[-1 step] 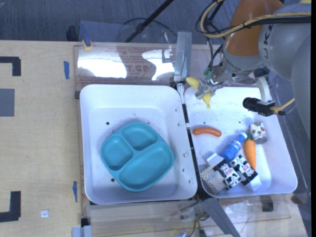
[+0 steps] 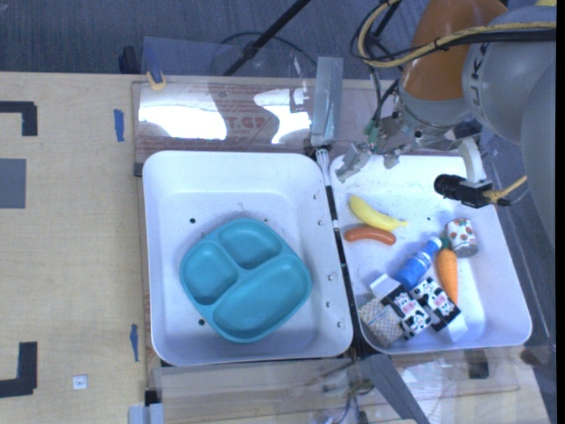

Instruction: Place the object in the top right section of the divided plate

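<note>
We see two shallow white bins side by side on the bench. In the left white bin [image 2: 168, 193] lies a teal plastic divided plate [image 2: 245, 279], tilted, with two small sections on its upper side and one large section below; nothing lies in any of its sections.

The right white bin [image 2: 503, 237] holds the loose items. Near its centre, toward 10 o'clock, a yellow plastic banana [image 2: 374, 213] lies flat, and touching it just at 6 o'clock lies an orange-red toy sausage [image 2: 370, 235]. At 3 o'clock from these sits a small rounded white toy with red spots [image 2: 460, 235]. Just below it an orange toy carrot [image 2: 448, 276] points down, beside a blue plastic bottle with a white cap [image 2: 415, 262]. At the bin's 6 o'clock a black-and-white patterned box [image 2: 422, 307] lies against a speckled tan item [image 2: 382, 325], which we cannot identify with confidence.

The grey arm with its orange band [image 2: 450, 25] enters from 2 o'clock. Its gripper [image 2: 357, 160] hangs over the right bin's 11 o'clock corner, above the banana and apart from it. The metal fingers seem parted with nothing between them, though the view there is cluttered.
</note>
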Action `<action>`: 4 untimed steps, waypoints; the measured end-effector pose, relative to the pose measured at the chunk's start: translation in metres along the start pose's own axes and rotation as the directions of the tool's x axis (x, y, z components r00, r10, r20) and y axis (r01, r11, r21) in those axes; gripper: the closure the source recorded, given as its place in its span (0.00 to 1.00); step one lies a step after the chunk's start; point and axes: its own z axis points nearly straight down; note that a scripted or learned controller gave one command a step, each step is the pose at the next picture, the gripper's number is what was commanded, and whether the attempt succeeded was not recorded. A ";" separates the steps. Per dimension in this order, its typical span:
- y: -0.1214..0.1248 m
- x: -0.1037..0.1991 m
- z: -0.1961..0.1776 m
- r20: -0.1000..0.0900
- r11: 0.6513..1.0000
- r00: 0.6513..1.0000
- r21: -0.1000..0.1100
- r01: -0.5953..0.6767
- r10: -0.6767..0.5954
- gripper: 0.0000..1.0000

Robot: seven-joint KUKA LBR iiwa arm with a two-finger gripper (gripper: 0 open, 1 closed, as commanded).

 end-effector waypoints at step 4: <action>-0.140 0.151 -0.009 0.001 0.904 0.904 0.008 -0.427 0.427 0.00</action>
